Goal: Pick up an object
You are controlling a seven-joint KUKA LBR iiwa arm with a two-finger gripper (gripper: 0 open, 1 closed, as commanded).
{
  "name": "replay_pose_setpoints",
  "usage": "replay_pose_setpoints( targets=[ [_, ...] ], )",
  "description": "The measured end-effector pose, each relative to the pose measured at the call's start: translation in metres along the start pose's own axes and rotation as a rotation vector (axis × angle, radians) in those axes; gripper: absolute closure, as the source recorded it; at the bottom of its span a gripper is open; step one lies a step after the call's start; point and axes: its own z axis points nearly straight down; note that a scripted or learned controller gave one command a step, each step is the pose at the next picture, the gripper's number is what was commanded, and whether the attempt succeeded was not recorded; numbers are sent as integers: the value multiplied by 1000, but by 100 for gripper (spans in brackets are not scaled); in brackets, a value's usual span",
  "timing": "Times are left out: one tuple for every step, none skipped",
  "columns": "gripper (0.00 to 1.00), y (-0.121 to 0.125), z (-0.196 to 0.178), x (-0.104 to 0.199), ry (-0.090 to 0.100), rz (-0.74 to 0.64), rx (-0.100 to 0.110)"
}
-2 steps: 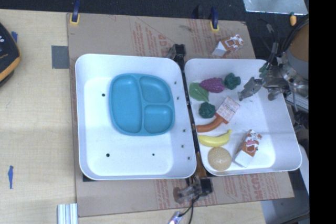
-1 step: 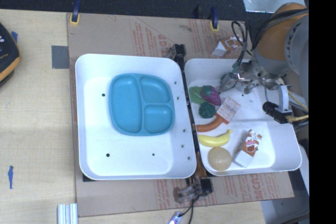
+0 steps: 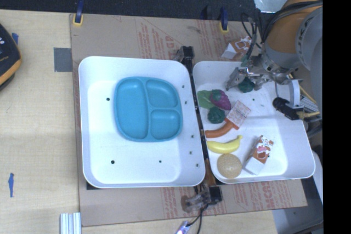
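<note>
Red printing runs along the brown cardboard sheet (image 3: 137, 35) under both bins; too faint to read. Small carton (image 3: 261, 152) in the right bin, near side: red-and-white label, illegible. Paper tag (image 3: 238, 114): red print, unreadable.

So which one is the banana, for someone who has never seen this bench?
Start at the right-hand white bin. Along its left side runs a column of toy food; near the bottom lies the banana, curved and yellow. It sits below the orange carrot and above the round tan ball.
</note>
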Motion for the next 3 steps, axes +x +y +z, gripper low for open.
replay_pose_setpoints(
  targets=[
    [0, 0, 17, -34, -2, 3, -1],
    [0, 0, 17, -36, -2, 2, -2],
    [0, 0, 17, -43, -2, 3, -3]
  ],
)
